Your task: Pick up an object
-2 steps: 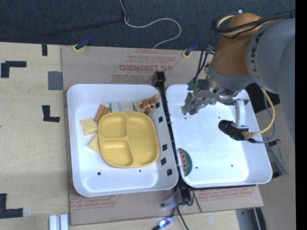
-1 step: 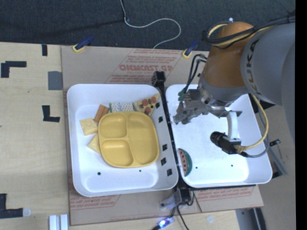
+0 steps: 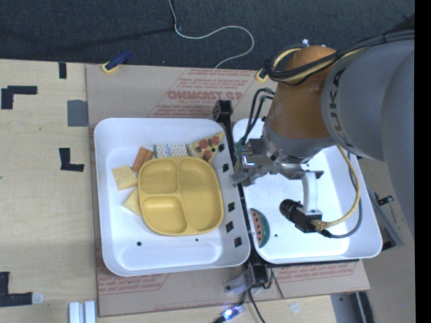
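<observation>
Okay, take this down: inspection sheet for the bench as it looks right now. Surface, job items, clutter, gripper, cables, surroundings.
Surface: left bin and right bin, both white, side by side on a cardboard sheet.
Job's things: yellow divided plate in the left bin, with tan flat pieces at its left and a pizza-slice toy by the far rim; watermelon slice in the right bin, near the shared wall.
Clutter: small blue and yellow item at the cardboard's corner.
Grippers: gripper at the wall between the bins; any hold cannot be told.
Cables: thin pale cable looping on the dark floor.
Surroundings: wooden bench top with black marks.
</observation>
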Tool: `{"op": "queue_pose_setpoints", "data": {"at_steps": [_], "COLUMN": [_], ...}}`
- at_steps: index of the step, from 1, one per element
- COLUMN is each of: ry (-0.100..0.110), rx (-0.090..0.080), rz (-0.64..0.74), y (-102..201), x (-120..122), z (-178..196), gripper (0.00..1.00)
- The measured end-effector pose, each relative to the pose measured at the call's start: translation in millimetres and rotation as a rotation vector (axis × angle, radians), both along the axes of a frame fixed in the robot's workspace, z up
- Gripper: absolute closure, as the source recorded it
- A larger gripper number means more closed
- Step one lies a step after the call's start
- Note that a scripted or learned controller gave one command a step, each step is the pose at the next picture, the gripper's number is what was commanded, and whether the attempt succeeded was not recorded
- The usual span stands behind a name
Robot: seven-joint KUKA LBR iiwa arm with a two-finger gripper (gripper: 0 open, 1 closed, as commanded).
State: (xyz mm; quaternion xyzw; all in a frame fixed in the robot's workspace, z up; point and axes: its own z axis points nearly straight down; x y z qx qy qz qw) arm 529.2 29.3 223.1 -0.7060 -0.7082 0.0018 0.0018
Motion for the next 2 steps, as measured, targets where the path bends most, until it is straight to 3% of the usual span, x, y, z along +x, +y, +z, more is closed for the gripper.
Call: {"op": "queue_pose_setpoints", "data": {"at_steps": [1,2], "ry": [-0.001,-0.003], "rx": [0.0,0.0], "rz": [-0.001,-0.001], "y": [-7.5,-7.6], "x": [-16.1,-12.1], "z": [5.0,8.6], "gripper": [1.0,1.0]}}
